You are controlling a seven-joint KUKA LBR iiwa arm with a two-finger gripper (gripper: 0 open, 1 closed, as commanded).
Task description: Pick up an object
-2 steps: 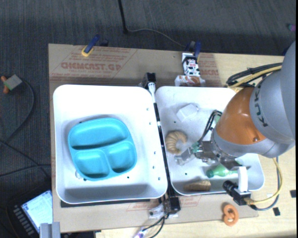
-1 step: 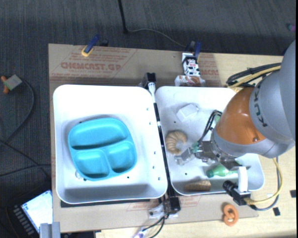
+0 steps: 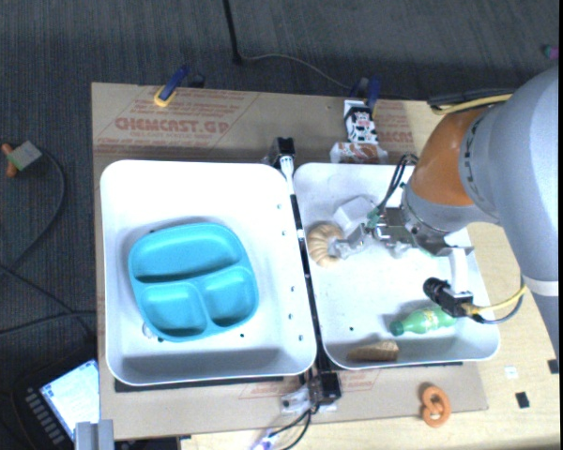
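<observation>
Two white bins sit on a brown board (image 3: 216,125), the left bin (image 3: 122,251) holding a blue tray (image 3: 192,277). Over the right bin (image 3: 479,345) the gripper (image 3: 352,237) touches a tan croissant (image 3: 324,242); its grip is unclear. A green bottle (image 3: 422,322) and brown piece (image 3: 373,351) lie near the front wall.

The arm (image 3: 525,157) is showing a broad, smooth grey shell, rounded like a thick tube, with an orange band (image 3: 443,169) wrapping it just above the wrist. Below that band, a grey collar is narrowing into a cluster of silvery metal parts at the gripper (image 3: 357,232). Thin black cables (image 3: 394,184) are looping beside the orange band, and a yellow cable (image 3: 507,304) is curling out further from the band, next to a small black fitting (image 3: 441,293).
</observation>
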